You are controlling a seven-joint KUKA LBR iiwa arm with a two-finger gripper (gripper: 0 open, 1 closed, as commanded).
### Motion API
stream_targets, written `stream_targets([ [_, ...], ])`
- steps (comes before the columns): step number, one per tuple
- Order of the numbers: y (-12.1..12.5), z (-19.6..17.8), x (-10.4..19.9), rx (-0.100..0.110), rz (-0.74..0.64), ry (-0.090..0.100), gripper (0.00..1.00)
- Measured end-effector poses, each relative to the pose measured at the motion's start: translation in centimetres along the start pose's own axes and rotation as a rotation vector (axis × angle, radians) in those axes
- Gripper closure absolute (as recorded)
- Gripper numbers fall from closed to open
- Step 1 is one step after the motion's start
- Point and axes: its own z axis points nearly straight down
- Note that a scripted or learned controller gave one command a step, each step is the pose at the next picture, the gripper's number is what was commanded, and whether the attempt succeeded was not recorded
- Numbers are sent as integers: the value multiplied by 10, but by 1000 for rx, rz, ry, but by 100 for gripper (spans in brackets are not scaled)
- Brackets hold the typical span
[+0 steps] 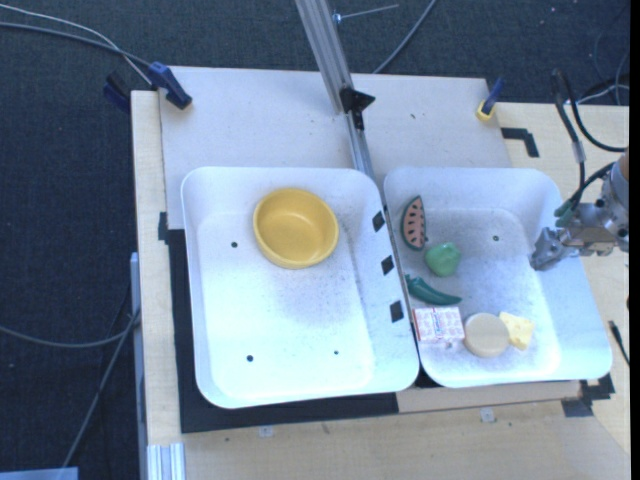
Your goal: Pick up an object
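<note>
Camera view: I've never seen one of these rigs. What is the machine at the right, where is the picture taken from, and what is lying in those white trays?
One fixed camera looks down at a slant on a bench with two shallow bins. The robot arm enters from the right; its end effector hovers over the right bin's right edge, with nothing visibly held. The left bin holds a yellow bowl. The right bin holds a watermelon slice, a green ball, a green pepper, a small packet, a cream disc and a yellow piece.
</note>
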Motion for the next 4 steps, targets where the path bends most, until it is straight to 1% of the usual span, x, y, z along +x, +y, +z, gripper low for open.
stream_targets([
  [1,12,-3,65,4,-6,6,100],
  [2,19,3,110,12,-4,7,100],
  [3,34,-6,170,2,-6,5,100],
  [4,46,6,225,4,-4,3,100],
])
